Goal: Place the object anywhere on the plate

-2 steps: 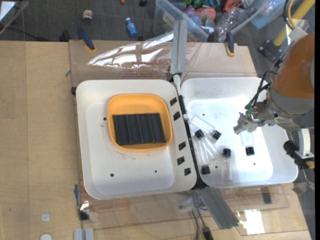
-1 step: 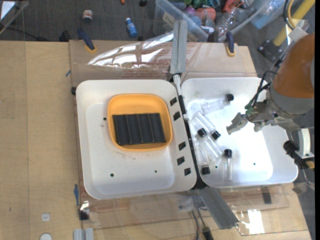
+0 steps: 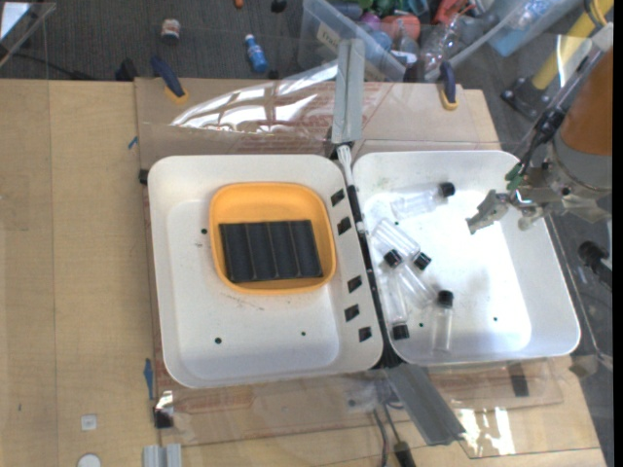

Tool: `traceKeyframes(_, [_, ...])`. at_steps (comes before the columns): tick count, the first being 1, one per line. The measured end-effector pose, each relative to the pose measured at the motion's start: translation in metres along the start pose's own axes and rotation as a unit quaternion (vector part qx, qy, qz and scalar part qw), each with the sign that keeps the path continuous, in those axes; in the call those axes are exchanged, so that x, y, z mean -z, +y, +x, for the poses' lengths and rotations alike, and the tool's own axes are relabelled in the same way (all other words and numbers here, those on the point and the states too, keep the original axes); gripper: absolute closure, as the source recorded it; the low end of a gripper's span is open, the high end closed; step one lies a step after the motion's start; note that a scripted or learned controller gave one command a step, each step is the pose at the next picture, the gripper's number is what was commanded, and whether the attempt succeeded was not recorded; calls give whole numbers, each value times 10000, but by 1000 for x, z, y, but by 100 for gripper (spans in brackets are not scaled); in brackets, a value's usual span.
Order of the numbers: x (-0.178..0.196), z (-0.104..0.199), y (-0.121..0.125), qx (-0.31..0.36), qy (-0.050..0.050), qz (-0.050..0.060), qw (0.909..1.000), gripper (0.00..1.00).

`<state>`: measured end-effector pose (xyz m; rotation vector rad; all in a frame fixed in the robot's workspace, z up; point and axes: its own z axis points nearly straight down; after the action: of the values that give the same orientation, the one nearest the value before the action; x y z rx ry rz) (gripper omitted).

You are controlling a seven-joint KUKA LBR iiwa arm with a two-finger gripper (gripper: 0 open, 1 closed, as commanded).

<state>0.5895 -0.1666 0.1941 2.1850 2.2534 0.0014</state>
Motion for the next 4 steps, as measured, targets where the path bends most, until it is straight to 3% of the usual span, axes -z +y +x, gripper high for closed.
traceKeyframes(1, [7, -59, 49, 1486, -17, -19, 9889, 0])
traceKeyframes(2, [-16, -56, 78, 2500, -19, -24, 9682, 0])
traceKeyframes(3, [21, -57, 78, 3523, -27, -29, 9359, 0])
traceKeyframes(4, [57, -57, 72, 4774, -33, -34, 8787, 0])
